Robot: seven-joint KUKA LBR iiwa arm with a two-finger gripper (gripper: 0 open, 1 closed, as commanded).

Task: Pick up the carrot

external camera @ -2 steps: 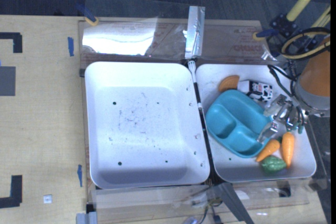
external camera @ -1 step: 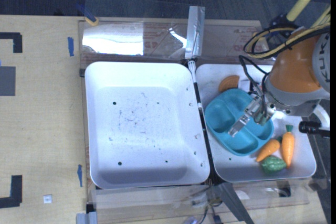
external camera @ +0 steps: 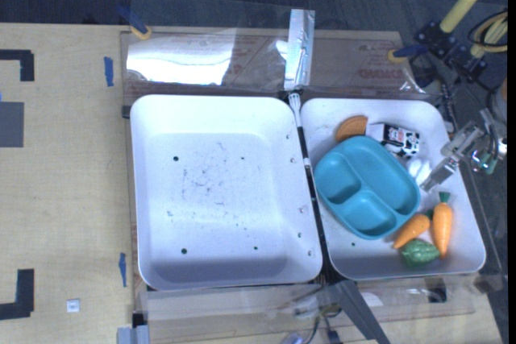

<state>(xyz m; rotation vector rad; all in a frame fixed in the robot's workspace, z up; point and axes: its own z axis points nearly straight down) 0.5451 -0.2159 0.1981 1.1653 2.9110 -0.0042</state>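
Right bin (external camera: pixel 472 258) — blue tray (external camera: pixel 364 186), two carrots (external camera: pixel 442 226); fingers' (external camera: pixel 435 176) state unclear.

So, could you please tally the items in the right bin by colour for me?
Orange: 3 (carrot, second carrot, rounded piece)
Blue: 1 (divided tray)
Green: 1 (leafy toy)
Black and white: 1 (small toy)
Total: 6
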